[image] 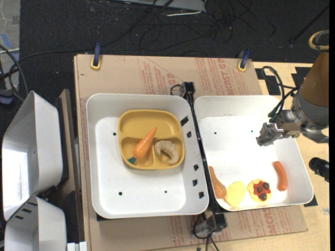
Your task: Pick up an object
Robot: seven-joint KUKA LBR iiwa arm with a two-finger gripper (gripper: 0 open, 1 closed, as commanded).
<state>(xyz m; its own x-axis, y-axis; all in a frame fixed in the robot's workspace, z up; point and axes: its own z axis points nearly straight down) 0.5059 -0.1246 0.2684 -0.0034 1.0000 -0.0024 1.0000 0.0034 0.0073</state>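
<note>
sausage: lies in right bin, near front right corner, untouched
pizza toy: just beside it, also loose
gripper: hovers above bin floor, nothing visibly held; grip state unclear
progress: pick not yet made
</note>
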